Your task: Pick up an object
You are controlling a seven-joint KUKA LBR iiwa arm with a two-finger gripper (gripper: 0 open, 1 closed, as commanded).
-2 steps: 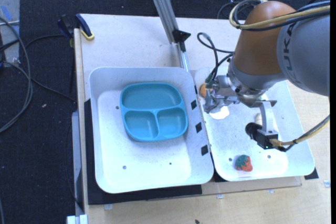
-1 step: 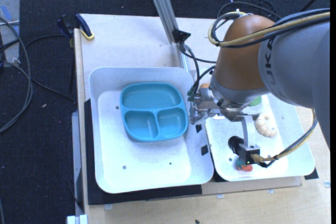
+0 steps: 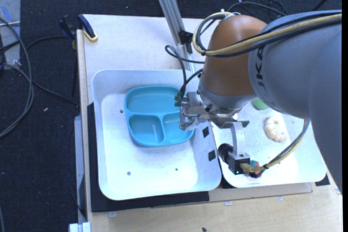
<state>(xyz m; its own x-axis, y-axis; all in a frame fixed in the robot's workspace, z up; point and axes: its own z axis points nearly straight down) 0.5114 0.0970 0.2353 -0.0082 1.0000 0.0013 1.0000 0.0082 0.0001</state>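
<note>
1. The blue plastic tray with three compartments (image 3: 155, 117) lies in the left white bin (image 3: 109, 171).
2. The two-finger gripper (image 3: 187, 117) is at the tray's right edge; I cannot tell its state.
3. A cream, shell-shaped object (image 3: 275, 129) lies in the right bin (image 3: 304, 171).

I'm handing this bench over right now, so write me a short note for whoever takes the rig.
Gripper: low in the left bin, at the right edge of the blue divided plate; the wrist hides whether it grips anything.
Things: the plate lies flat in the left bin. A cream, lumpy object and a green object sit in the right bin, the green one partly hidden by the arm.
Done: nothing visibly lifted.
Left: secure a grasp and lift one object.
</note>
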